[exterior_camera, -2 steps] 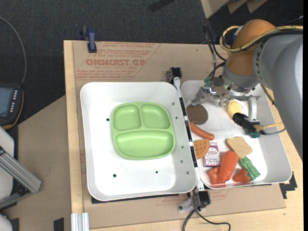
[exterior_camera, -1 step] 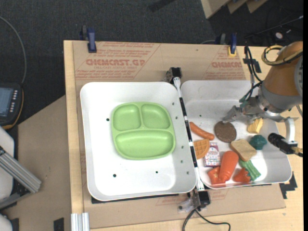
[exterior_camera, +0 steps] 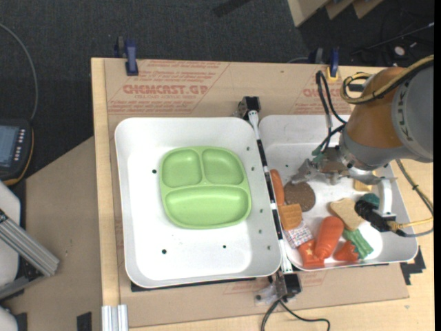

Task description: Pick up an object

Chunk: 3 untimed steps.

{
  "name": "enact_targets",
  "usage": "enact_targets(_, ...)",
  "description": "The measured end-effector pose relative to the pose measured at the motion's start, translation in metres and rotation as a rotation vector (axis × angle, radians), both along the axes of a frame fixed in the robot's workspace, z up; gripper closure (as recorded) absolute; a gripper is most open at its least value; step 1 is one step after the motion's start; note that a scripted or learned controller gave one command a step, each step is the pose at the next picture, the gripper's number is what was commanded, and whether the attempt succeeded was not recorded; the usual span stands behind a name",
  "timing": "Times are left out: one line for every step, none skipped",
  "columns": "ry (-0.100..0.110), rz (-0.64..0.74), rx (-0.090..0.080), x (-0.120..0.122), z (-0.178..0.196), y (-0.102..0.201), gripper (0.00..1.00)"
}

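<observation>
Right now my end effector [exterior_camera: 313, 171] hangs low in the right bin [exterior_camera: 289, 126], just above the brown round piece [exterior_camera: 300, 196]; I cannot tell its state. Beyond that piece lie a carrot [exterior_camera: 324, 240] and other toy food. Left of that bin, a green divided plate [exterior_camera: 204, 187].

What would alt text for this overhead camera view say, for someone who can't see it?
A grey and orange robot arm reaches from the right over the right white bin, which holds toy foods including a carrot and a brown patty. The left white bin holds a green divided plate.
</observation>
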<state>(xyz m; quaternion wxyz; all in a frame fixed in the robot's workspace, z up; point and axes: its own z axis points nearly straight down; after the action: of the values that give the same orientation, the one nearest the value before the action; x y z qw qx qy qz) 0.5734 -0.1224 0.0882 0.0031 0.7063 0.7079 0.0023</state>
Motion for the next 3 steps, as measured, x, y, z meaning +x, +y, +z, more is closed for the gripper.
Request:
enact_targets(0.001,-0.006,-0.004,0.029,0.029,-0.070,0.00)
enact_targets(0.008,-0.005,0.000,-0.023,0.071,-0.084,0.00)
enact_targets(0.003,0.000,-0.001,-0.074,-0.004,-0.019,0.00)
